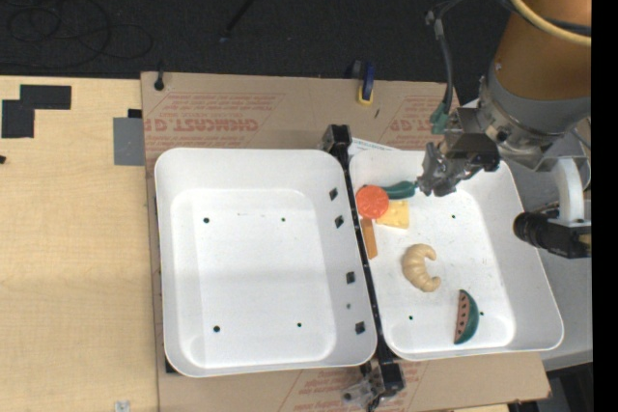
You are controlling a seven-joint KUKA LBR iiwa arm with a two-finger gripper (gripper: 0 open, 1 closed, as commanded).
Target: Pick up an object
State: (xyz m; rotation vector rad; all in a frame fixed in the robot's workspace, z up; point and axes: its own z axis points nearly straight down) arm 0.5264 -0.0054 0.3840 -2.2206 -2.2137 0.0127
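Listing contents of two shallow white bins set side by side on a pale wood worktop (58, 236), over a brown cardboard sheet (251, 111).

Left bin (174, 207): smooth moulded plastic, rounded corners, small dark holes in its floor.

Right bin (512, 236): same make, holding five toy food pieces.
- Tomato (372, 201): round, red-orange, matte, at the far left of the bin.
- Cheese wedge (394, 216): yellow, flat-sided, touching the tomato's right side.
- Green piece (401, 191): teal, slender, lying just beyond the cheese; its exact shape is too small to tell.
- Croissant (421, 266): tan, curved, ridged, near the bin's middle, apart from the others.
- Watermelon slice (466, 317): narrow crescent, green rind, reddish face with dark seeds, at the near right.
- Orange stick (369, 236): thin, straight, lying along the bin's left wall below the tomato.

Hand (439, 183): dark metal, hanging over the far part of the right bin, its tip just right of the green piece. Whether it is released or clenched cannot be told, and contact with the green piece is unclear. The croissant and watermelon slice lie well nearer than the hand.
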